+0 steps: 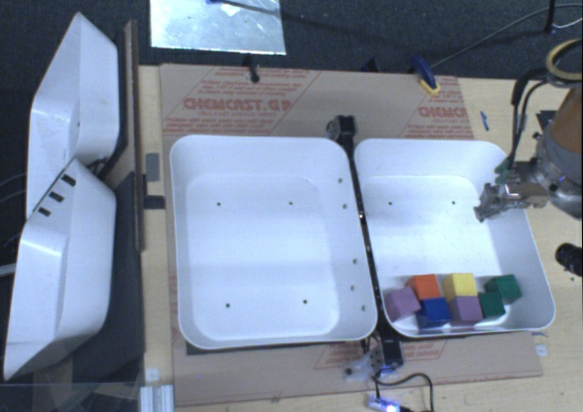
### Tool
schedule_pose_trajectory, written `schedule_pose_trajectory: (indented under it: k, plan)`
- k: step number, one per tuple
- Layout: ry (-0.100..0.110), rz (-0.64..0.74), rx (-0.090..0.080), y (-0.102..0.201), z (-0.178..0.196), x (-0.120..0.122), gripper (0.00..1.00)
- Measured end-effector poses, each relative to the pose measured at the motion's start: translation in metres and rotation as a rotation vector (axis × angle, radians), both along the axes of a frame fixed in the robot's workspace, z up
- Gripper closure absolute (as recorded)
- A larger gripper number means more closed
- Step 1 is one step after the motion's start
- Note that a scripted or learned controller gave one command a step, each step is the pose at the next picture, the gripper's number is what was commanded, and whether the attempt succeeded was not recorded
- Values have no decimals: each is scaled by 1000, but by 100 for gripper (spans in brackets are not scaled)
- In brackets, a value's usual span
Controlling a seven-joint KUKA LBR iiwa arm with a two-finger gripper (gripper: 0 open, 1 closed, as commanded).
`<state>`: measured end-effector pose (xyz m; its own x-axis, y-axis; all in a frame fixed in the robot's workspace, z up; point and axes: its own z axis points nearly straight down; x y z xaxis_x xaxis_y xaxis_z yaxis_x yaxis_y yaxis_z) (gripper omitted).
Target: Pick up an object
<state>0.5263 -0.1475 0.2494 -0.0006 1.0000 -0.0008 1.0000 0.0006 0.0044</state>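
here, over the right rim of the right bin [455, 157]: the gripper [483, 210], metal fingers pointing left and slightly down. nothing seen between them. impossible to tell how far apart, too small and blurred at that angle. apart from every block, well up from the cluster.

down along the near wall of the same bin, packed close together (some touching): a purple block [401, 301], an orange block [425, 287], a blue block [434, 312], a yellow block [460, 285], a second purple block [466, 309], and two green blocks [501, 293] at the right end of the group.

beside it, across a dark divider: the left bin [264, 157], white and shallow. under both, a brown cardboard sheet [237, 100] with red lettering, lying on the desk [150, 118]. at the far left, two more white bins [64, 219] tilted on edge.
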Motion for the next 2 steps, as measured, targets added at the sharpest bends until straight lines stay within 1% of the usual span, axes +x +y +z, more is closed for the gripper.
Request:
schedule_pose_trajectory:
  k: [1, 2]
  plan:
    - [3, 5, 2, 60, -6, 12, 100]
    - [4, 4, 2, 106, -18, 24, 100]
